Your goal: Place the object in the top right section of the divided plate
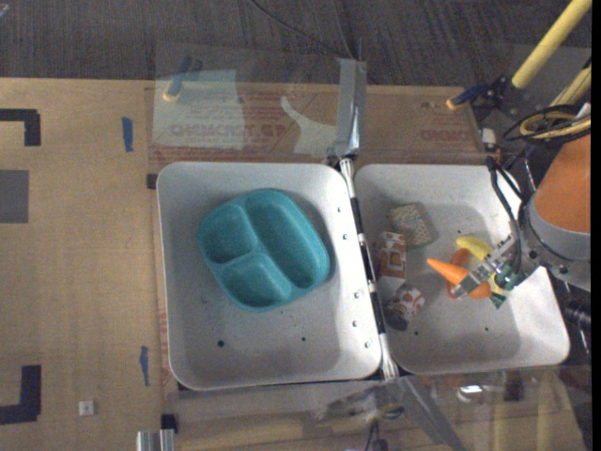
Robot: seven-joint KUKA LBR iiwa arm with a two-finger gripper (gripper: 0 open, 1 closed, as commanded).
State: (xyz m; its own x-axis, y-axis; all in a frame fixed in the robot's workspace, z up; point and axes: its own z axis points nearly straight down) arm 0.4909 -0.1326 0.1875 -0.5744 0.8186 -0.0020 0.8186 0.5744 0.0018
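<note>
Brown cardboard-coloured bench top (75,280) spreads under two shallow white bins set side by side, with dark carpet beyond its far edge. Low in the right bin (470,341) lies an orange carrot-shaped toy (445,270), its pointed end toward the bins' shared wall; just beside it, on the far side, sits a small yellow piece (472,246). The gripper (484,280) is down at the carrot's thick end, touching or almost touching it, but the view is too small and cluttered there to tell whether the fingers are apart or closed, or whether the carrot is between them. Behind the gripper the grey arm with its orange band (573,191) comes in from the right edge.

Nearer the divider in the same bin are a crumpled patterned packet (411,223), a small white and red carton (392,255) and a round white and orange item (407,301), each apart from the carrot.

The left bin (188,346) holds the teal divided plate (264,248), lying flat and turned at a slant, with three sections. A clear plastic sheet (254,111) lies on the bench beyond the bins, blue tape marks (127,134) dot the bench at the left, and a yellow pole (554,36) crosses the upper right corner.
</note>
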